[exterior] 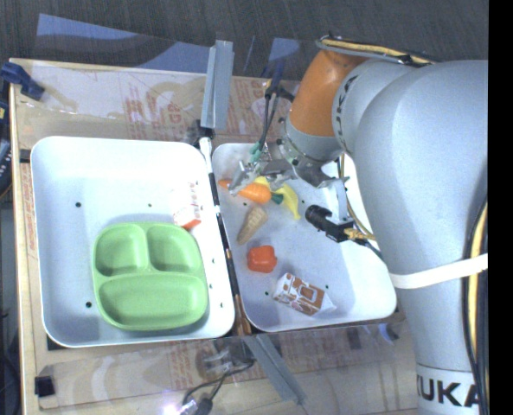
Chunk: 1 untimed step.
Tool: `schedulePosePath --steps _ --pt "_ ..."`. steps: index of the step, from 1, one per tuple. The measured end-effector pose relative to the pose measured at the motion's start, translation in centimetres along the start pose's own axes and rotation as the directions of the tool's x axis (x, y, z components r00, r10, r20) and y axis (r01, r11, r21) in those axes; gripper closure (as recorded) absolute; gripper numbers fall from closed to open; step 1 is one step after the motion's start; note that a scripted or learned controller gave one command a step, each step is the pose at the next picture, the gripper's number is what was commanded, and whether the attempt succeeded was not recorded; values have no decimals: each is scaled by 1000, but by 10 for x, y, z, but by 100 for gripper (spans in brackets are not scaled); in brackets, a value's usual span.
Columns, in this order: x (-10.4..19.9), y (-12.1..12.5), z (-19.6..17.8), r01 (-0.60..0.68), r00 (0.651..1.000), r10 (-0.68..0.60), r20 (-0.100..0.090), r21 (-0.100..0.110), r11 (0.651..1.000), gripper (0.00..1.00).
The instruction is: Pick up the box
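Observation:
A small brown-and-white patterned box (300,294) lies flat near the front of the right bin (373,296). A small white carton with an orange end (187,209) lies in the left bin (57,232), close to the divider between the bins. My gripper (261,164) is low over the back left corner of the right bin, right above an orange carrot-like toy (256,193). It is well away from the patterned box and holds nothing that I can see. The wrist and orange band (321,93) hide the bin's back edge.
A green divided plate (150,277) fills the front of the left bin. In the right bin lie a yellow banana piece (289,201), a tan ice-cream cone (251,223) and a red toy (261,258). The grey arm covers the right side.

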State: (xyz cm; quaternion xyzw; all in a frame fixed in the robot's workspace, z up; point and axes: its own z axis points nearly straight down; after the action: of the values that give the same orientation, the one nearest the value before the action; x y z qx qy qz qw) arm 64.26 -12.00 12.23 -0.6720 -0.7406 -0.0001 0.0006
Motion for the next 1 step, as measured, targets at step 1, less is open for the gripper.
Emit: schedulePosePath --steps 1 --pt "12 -53 28 110 994 -110 3 2 994 0"
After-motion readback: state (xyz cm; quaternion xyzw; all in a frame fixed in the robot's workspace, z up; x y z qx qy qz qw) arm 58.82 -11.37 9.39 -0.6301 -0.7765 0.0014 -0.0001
